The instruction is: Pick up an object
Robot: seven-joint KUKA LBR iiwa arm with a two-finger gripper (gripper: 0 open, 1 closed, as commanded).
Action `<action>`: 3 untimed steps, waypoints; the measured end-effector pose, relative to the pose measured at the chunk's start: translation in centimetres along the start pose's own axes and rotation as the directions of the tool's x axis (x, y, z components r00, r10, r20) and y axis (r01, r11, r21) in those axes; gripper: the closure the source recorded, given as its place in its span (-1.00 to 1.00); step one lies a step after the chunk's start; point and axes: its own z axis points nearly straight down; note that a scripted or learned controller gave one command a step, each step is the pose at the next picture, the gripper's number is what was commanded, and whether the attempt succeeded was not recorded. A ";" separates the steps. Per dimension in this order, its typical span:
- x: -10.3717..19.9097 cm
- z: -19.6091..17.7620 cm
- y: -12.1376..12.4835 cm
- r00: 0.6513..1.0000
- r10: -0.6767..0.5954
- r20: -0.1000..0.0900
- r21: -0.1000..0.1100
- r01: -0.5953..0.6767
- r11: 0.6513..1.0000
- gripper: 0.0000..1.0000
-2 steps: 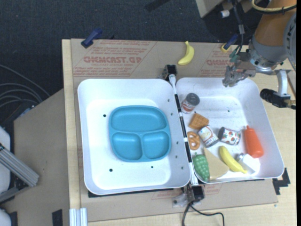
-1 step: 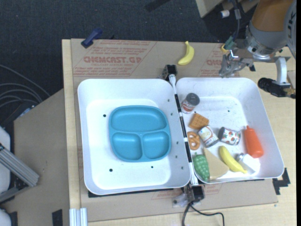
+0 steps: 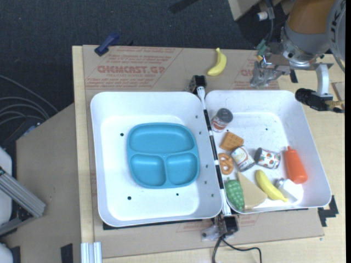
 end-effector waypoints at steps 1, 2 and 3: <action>0.5 -0.7 0.0 1.000 0.000 0.000 0.000 0.000 1.000 1.00; 1.1 -1.3 0.0 1.000 0.000 0.000 0.000 0.000 1.000 1.00; -1.2 -0.5 0.0 1.000 0.002 0.000 0.003 -0.002 1.000 1.00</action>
